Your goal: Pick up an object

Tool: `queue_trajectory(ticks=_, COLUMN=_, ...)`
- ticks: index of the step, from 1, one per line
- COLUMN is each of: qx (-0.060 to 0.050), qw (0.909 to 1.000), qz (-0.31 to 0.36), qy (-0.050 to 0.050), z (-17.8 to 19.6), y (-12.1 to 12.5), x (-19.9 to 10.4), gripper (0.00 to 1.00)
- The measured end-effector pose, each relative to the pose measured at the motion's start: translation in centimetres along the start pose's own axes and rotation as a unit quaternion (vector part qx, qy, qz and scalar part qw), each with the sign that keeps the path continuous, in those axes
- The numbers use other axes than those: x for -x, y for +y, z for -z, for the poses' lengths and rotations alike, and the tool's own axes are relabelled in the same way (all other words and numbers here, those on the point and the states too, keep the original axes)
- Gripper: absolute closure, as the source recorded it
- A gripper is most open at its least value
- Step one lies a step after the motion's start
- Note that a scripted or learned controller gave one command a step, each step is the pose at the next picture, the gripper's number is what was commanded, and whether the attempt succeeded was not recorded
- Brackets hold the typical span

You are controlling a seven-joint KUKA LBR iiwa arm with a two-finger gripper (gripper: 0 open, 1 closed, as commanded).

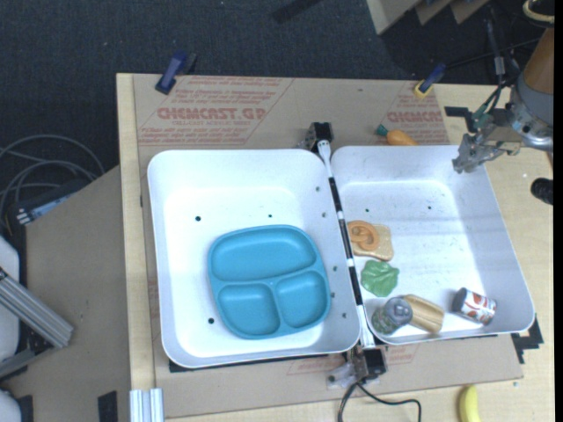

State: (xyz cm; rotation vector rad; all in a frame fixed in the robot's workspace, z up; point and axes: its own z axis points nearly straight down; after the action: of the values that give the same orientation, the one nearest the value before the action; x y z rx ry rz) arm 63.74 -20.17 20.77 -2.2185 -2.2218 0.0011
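My gripper (472,155) hovers at the right bin's (493,227) far corner, nothing between its fingers; can't tell how wide they stand. To do this well I should drop straight over one isolated item. The small can (476,305) lies well below me toward the near edge, apart from the toast slice (369,239) and green piece (379,277).

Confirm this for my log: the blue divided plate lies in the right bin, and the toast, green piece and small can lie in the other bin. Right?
Not quite. The camera view shows the blue divided plate in the left bin, not the right one. The toast, green piece and small can lie in the other bin, the right bin, as you said.
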Motion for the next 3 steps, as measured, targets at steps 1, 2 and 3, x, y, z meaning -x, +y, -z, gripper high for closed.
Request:
queue_trajectory(ticks=1, qx=0.003, qw=1.0, qz=0.0, qy=-0.001, z=6.2, y=-0.9, x=-3.6, gripper=1.0)
queue_trajectory(ticks=2, qx=-0.001, qw=1.0, qz=0.0, qy=0.0, z=-4.4, y=0.8, x=-10.8, gripper=1.0)
queue_trajectory(ticks=3, qx=0.003, qw=1.0, qz=-0.002, qy=-0.002, z=2.0, y=2.9, x=-1.1, gripper=1.0)
